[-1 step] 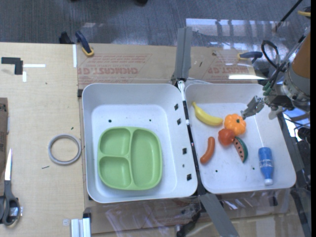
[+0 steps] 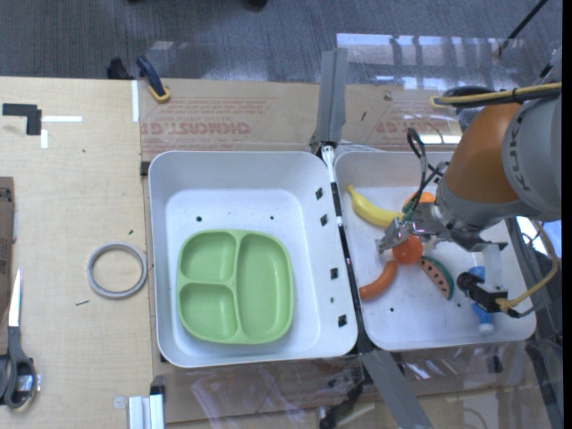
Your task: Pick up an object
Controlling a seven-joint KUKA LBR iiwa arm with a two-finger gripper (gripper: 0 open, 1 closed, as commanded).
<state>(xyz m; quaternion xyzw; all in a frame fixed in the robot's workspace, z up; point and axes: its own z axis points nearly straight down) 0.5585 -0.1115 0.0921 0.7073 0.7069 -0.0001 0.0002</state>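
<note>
The right bin (image 2: 420, 324) holds a yellow banana (image 2: 371, 209), a round orange fruit (image 2: 407, 252), a curved orange sausage-shaped piece (image 2: 378, 281), a watermelon slice (image 2: 436, 273) and a small blue object (image 2: 478, 295). My gripper (image 2: 399, 237) is low in this bin, just right of the banana and directly above the round orange fruit, touching or nearly touching it. The arm's orange band (image 2: 478, 164) hides the bin's back right part.
The left bin (image 2: 170, 195) holds a green divided plate (image 2: 237, 286). On the bench to the left lie a tape ring (image 2: 116, 270) and scissors (image 2: 16, 365). A ridge with clips (image 2: 338, 239) separates the two bins.
</note>
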